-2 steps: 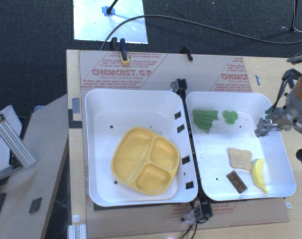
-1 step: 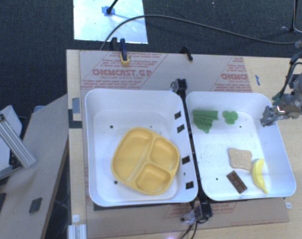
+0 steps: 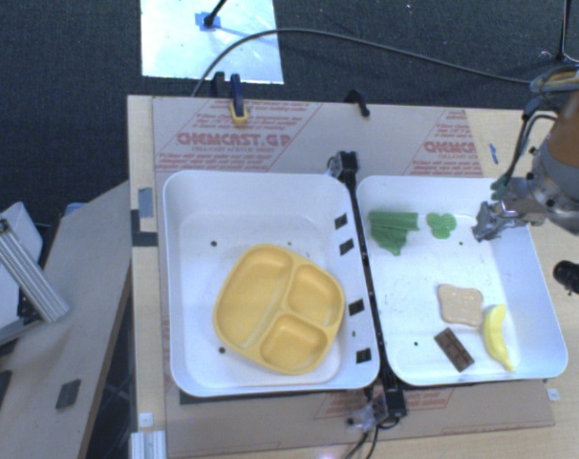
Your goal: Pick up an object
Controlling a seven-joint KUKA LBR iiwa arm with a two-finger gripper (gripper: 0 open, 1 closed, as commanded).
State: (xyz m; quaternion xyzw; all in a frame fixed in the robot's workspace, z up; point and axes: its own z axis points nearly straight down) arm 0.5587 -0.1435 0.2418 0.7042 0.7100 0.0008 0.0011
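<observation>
The right bin (image 3: 404, 352) holds a green bundle of beans (image 3: 393, 229), a small green broccoli piece (image 3: 441, 224), a tan slice of toast (image 3: 460, 305), a yellow banana (image 3: 499, 336) and a brown chocolate bar (image 3: 454, 349). My gripper (image 3: 488, 223) hangs over the bin's far right part, just right of the broccoli. Its small metal tip points down and left, and I see nothing held in it.
The left bin (image 3: 189, 256) holds a yellow divided tray (image 3: 279, 308). Black clips (image 3: 355, 306) run along the seam between the bins. A cable (image 3: 366, 46) crosses the dark floor behind the bench. An aluminium rail (image 3: 22, 266) lies at the left.
</observation>
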